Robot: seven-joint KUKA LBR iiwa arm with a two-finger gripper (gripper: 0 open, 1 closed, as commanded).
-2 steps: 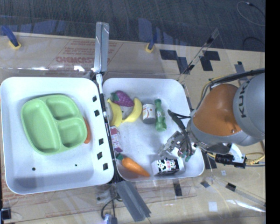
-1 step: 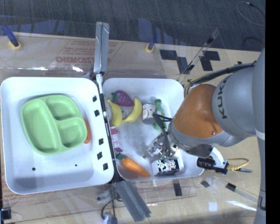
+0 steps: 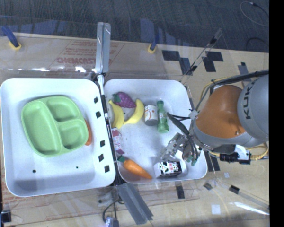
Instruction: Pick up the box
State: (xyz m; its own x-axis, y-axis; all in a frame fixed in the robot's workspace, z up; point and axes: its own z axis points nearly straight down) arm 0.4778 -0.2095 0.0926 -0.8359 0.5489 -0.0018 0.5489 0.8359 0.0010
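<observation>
Here the hand hangs low over the near right corner of the right bin, just above the box; whether it is open or closed I cannot tell. The box, a small carton printed black and white, lies on its side against the bin's near wall, beside a smooth orange carrot. That wall probably leaves little room on one side for a grasp. Further back lie a curved banana, knobbly purple grapes, a small can and a green bottle. The left bin holds a glossy green divided plate.
</observation>
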